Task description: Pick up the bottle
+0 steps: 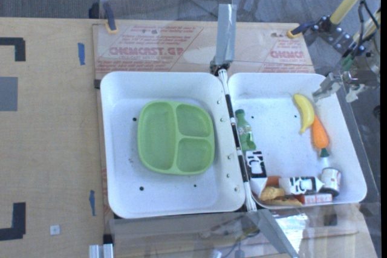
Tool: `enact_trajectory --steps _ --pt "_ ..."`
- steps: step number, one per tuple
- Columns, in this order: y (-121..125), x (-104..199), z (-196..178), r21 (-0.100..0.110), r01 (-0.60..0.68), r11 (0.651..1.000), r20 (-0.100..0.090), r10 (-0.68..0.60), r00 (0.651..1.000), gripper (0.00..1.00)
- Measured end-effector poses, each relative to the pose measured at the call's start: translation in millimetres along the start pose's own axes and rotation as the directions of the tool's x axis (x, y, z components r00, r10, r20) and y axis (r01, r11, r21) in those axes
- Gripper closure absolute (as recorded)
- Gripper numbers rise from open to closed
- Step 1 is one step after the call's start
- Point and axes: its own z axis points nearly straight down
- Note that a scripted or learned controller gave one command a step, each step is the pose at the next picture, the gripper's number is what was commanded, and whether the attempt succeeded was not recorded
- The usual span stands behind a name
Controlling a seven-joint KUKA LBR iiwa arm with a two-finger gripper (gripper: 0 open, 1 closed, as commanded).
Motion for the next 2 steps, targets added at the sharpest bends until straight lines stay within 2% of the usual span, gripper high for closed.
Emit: enact_trajectory --steps 1,2 --pt "-46.3 68.2 -0.4 0.0 0.212 0.977 -0.001 -0.212 0.977 0.0" --pt "-82.7 130.9 79.1 -0.001 0.359 0.933 0.0 -0.359 0.933 0.0"
